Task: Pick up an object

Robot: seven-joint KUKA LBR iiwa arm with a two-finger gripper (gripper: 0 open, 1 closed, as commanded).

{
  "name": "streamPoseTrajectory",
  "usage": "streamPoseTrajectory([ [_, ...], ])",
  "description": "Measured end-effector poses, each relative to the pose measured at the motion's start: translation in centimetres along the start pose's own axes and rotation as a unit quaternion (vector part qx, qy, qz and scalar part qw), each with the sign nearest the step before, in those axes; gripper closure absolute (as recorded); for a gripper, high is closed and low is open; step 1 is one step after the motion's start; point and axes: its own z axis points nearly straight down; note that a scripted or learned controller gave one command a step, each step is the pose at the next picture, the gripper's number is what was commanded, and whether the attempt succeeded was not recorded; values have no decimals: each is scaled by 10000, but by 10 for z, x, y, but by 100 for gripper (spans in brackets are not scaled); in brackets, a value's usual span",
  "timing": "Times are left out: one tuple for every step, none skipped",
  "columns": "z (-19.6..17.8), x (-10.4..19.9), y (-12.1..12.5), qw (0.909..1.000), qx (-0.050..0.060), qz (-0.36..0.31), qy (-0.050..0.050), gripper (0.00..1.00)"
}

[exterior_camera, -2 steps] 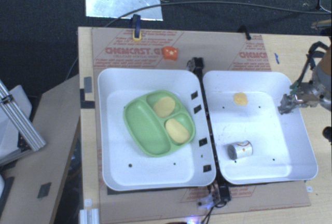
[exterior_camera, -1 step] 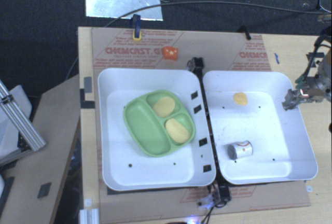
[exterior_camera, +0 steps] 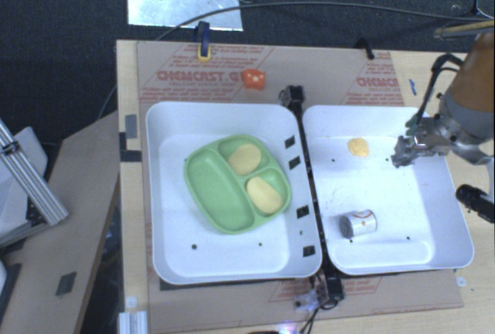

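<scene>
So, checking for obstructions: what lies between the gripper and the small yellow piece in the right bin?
Only bare white bin floor separates the gripper from the yellow piece, seen in the camera view.

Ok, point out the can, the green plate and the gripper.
can (exterior_camera: 358, 223), camera view, on its side wall.
green plate (exterior_camera: 210, 187), camera view, on its bare large compartment.
gripper (exterior_camera: 403, 155), camera view, at its fingertips.

Grey arm (exterior_camera: 473, 131) with broad orange band (exterior_camera: 473, 81) above wrist; dark thin cable looped alongside; small metallic grey gripper (exterior_camera: 405, 151) with blocky, dark-edged parts at its tip.
</scene>
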Motion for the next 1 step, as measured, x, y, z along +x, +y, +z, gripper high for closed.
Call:
streamPoseTrajectory([
  [9, 50, 9, 10000, -4, -5, 5, 100],
])
